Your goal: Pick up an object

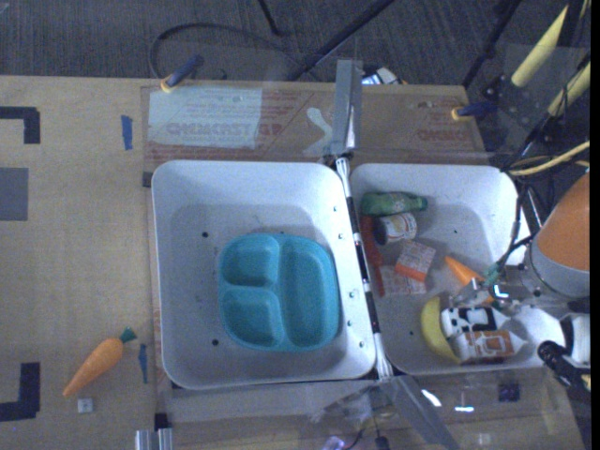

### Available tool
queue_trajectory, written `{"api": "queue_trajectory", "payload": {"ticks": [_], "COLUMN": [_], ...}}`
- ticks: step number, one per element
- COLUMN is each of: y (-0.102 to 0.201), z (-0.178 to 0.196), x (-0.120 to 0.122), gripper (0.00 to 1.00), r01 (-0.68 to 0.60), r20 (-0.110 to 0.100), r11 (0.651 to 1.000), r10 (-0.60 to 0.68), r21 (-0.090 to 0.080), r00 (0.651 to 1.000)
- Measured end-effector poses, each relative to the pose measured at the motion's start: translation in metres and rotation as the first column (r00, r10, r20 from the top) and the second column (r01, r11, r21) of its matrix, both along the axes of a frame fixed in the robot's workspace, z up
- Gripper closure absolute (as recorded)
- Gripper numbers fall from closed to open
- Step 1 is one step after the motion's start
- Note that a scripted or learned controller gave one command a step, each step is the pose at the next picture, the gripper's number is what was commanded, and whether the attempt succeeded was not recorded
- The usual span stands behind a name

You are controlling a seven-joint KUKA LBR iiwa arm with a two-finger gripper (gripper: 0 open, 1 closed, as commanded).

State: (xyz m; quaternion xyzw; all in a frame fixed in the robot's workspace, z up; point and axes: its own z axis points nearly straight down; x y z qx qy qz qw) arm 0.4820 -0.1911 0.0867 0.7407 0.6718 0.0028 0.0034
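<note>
Jaws (478, 300), grip unclear, hover over white-and-orange carton (480, 334) beside yellow banana (432, 326).

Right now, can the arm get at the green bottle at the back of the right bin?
Probably yes. The green bottle lies on its side near the far wall of the right bin, with nothing on top of it. The gripper is low over the same bin's clutter.

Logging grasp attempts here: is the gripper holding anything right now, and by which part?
Cannot be told. The gripper is low over the clutter in the right bin, near a yellow piece, but nothing shows between its fingers.
</note>
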Motion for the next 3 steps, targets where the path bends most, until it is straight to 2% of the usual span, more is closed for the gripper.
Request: {"api": "queue_trajectory", "payload": {"ticks": [1, 2, 3], "y": [-0.001, 0.023, 0.037], "z": [0.011, 0.138, 0.128], "x": [0.001, 0.031, 0.002], "gripper": [1.00, 1.00, 1.00], "r01": [0.003, 0.059, -0.057], "r20": [0.006, -0.008, -0.011], "r11": [1.000, 0.998, 0.998], "r10": [-0.003, -0.059, 0.057], "r21": [-0.002, 0.000, 0.003], "r00": [1.000, 0.998, 0.998]}}
